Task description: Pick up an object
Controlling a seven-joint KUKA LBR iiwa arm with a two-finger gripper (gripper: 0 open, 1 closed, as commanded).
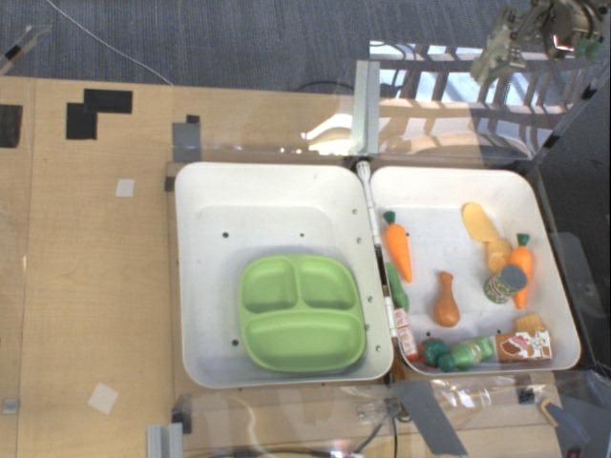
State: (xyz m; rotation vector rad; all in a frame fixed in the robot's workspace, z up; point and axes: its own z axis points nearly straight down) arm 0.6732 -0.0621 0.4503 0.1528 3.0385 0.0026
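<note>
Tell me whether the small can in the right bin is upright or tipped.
Tipped: the can lies tilted among the toy food, its round grey end facing the camera.

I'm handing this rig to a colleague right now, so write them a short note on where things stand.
Gripper: up at the far right, above and behind the bins, away from every object; whether its fingers are open is not readable.
Right bin: two toy carrots, chicken drumstick, banana, small can, juice carton, green vegetable.
Left bin: green divided plate.
Done: nothing lifted.
Left: descend into the right bin, grasp one object, raise it.
</note>
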